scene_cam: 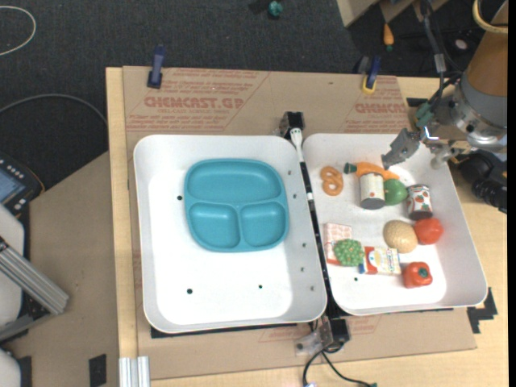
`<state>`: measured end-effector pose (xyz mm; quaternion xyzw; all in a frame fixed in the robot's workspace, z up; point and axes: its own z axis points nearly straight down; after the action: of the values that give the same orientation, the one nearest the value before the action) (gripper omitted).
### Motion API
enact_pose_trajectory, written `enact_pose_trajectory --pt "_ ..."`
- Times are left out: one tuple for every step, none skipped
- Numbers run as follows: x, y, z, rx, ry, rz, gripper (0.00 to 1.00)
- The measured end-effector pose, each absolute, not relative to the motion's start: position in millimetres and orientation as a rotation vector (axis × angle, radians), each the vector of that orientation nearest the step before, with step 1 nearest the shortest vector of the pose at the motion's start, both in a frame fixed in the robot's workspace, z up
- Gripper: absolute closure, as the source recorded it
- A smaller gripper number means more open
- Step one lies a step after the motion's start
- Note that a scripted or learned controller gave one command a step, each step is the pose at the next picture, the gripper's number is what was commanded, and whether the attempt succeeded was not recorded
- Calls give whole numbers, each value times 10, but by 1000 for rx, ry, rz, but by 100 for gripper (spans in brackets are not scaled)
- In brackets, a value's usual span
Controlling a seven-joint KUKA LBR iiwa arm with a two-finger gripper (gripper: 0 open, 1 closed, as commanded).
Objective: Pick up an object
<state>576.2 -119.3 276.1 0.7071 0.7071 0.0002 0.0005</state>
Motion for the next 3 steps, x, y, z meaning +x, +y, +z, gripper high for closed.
enact_pose_trajectory --pt "5960 -1422 1267 2231 2227 -13 0" --pt "6273 -1420 873 2212 2214 4 0" --pt "6276 -1406 997 2214 2213 10 100"
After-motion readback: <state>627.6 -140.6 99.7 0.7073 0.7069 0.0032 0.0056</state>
